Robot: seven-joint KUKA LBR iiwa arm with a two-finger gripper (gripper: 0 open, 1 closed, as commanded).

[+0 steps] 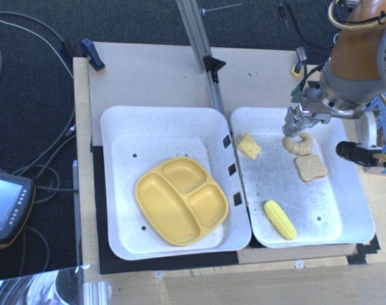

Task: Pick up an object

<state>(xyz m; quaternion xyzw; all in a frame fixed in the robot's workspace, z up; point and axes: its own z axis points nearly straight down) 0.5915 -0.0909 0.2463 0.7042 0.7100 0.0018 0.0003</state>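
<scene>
Corn cob [280, 219] lies nearest; gripper [296, 130] over pretzel [299, 146], finger state unclear; no legible writing.

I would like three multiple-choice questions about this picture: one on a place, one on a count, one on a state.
1. Where does the yellow divided plate lie?
A. in the left bin
B. in the right bin
C. on the bare bench

2. How many food items lie in the right bin?
A. two
B. four
C. six

3. How does the corn cob rest?
A. upright
B. flat on the bin floor
C. on the plate

Answers:
1. A, the plate sits inside the left bin.
2. B, cheese piece, pretzel-like ring, bread slice and corn cob.
3. B, it lies lengthwise, apart from the gripper.
</scene>
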